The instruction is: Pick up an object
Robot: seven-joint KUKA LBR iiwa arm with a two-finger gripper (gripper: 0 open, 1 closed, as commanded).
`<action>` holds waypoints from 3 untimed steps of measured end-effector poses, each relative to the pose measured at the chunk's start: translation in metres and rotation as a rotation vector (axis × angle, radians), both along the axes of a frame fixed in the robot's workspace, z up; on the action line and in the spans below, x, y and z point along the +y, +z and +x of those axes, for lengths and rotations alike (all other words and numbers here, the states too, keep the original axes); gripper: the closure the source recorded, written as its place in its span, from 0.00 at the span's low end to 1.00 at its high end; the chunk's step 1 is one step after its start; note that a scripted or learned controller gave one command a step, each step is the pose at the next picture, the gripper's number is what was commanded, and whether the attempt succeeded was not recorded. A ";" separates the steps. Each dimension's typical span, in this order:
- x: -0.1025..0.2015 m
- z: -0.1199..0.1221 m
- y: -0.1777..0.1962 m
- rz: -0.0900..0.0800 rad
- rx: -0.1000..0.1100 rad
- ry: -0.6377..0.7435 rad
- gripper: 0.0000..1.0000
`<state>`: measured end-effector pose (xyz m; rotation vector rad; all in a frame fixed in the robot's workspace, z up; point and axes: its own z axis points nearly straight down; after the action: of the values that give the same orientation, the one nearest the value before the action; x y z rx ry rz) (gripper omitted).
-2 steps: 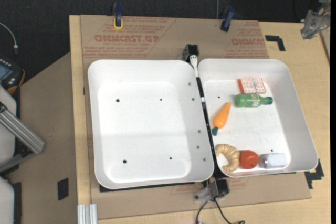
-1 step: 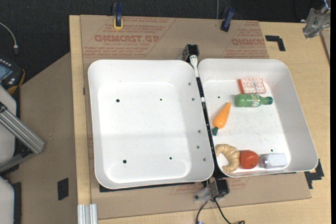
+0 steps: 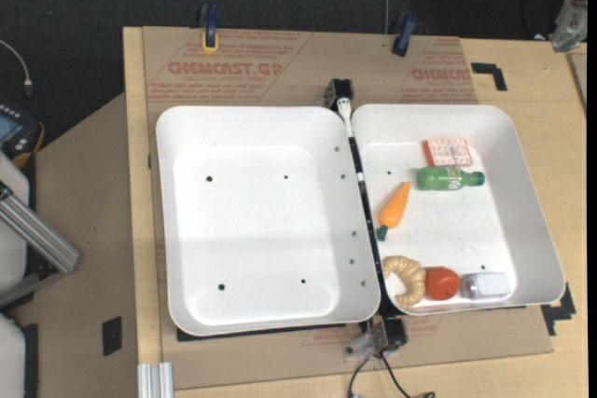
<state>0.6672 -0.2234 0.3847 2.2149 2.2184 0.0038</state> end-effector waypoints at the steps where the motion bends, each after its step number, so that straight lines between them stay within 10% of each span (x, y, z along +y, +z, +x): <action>1: 0.000 0.000 0.038 -0.001 -0.001 0.001 1.00; 2: 0.000 -0.030 -0.096 0.006 0.017 -0.003 1.00; 3: -0.001 -0.021 -0.049 0.000 -0.001 -0.001 1.00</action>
<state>0.6466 -0.2242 0.3360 2.2154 2.2170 0.0045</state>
